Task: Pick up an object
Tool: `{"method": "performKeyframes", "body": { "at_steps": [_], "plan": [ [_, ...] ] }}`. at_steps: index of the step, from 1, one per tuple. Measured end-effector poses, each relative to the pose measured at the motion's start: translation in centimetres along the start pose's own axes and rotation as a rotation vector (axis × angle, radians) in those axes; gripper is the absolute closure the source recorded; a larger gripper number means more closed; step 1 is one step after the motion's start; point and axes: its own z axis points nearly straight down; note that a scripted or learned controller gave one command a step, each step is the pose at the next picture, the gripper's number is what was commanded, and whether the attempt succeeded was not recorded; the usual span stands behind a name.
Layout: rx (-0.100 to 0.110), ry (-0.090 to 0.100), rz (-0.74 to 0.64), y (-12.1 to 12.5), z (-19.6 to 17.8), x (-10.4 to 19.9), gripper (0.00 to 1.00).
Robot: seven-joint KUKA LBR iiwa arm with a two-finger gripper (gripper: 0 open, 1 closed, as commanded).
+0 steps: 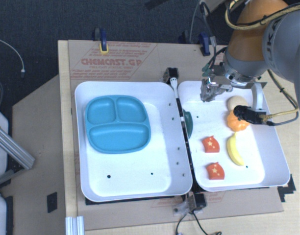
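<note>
A: What are we counting in the right bin [267, 177]?
B: Two red blocks [211, 144] with stars, one banana [234, 151], one orange fruit [237, 122], one pale round thing [235, 102], toward the table's right edge.
A: And the tool [209, 95]?
B: We're seeing it hovering near the bin's far-left corner; we cannot tell its spread. One blue tray [118, 123] is lying in the left bin [130, 180].

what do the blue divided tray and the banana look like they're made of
Blue divided tray: probably moulded plastic, with a smooth, slightly glossy, even colour and rounded compartment ridges.
Banana: likely plastic toy food, uniform yellow with a soft sheen; real fruit can't be ruled out.
</note>
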Motion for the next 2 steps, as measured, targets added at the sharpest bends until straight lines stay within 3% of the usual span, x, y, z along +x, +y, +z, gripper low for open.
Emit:
{"method": "performKeyframes", "body": {
  "at_steps": [2],
  "plan": [
    [-0.002, -0.001, 0.0, 0.5, -1.0, 9.5, 1.0]
  ]
}}
